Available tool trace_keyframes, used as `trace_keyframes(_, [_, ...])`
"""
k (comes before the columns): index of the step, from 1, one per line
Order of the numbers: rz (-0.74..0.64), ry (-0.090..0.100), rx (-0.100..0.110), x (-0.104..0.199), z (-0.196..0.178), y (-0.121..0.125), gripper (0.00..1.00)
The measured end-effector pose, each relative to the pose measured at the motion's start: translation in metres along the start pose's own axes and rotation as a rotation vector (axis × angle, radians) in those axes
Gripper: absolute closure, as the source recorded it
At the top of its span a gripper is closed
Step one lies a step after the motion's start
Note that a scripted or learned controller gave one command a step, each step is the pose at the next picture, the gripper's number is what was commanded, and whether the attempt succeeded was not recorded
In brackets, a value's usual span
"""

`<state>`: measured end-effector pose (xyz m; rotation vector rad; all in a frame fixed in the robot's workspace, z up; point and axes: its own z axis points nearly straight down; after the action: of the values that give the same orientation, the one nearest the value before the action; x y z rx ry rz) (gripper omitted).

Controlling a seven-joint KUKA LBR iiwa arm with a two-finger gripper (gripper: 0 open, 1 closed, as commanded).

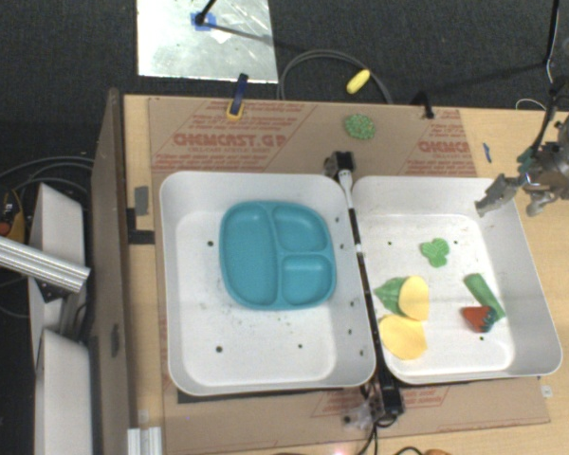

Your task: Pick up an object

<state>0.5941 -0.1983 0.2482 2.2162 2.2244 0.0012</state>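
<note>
While above bin corner, tool (508, 195) empty.

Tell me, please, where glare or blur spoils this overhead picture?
Camera view: the crinkled silver foil sheet on the dark floor glares brightest; the two shallow white bins are evenly lit with faint shadows; the grey two-finger gripper at right looks soft and blurred.
</note>
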Motion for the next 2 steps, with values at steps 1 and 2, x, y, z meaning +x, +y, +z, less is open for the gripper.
trace_keyframes(1, [-0.003,0.002,0.004,0.035,0.171,-0.004,0.00])
trace_keyframes(2, [-0.002,-0.001,-0.004,0.032,0.152,-0.001,1.00])
